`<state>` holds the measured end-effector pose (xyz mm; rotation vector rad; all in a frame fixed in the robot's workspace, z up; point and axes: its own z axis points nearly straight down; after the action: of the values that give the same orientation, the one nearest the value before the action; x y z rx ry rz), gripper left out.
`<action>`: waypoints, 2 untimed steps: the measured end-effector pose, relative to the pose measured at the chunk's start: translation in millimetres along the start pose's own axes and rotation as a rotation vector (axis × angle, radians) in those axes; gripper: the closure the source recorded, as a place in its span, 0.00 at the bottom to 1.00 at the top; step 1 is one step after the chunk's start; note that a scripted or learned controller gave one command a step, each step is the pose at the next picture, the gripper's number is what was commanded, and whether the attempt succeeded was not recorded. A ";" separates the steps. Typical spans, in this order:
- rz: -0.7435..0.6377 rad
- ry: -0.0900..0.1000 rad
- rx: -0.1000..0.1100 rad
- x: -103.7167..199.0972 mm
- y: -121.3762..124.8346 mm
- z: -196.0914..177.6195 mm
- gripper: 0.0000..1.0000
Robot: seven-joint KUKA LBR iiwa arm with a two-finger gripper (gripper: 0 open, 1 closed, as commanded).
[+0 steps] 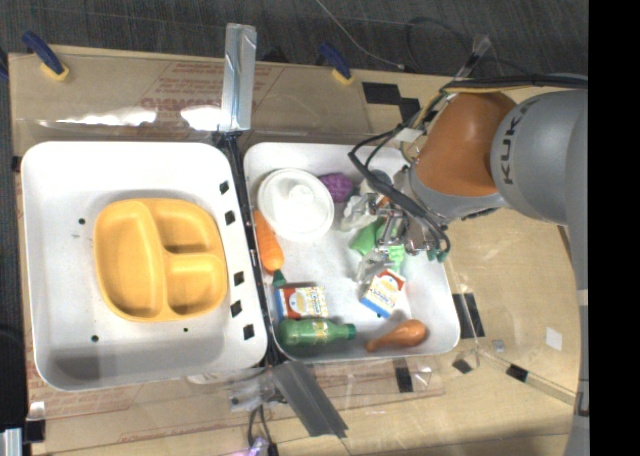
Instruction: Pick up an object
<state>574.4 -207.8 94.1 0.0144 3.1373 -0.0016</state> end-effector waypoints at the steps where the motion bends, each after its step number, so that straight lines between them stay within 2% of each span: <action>1: -0.007 -0.005 0.001 -2.5 1.8 -11.9 1.00; 2: 0.205 -0.007 0.002 -48.9 14.1 -149.7 1.00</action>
<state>622.9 -194.0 244.0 0.3341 3.1122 -0.0039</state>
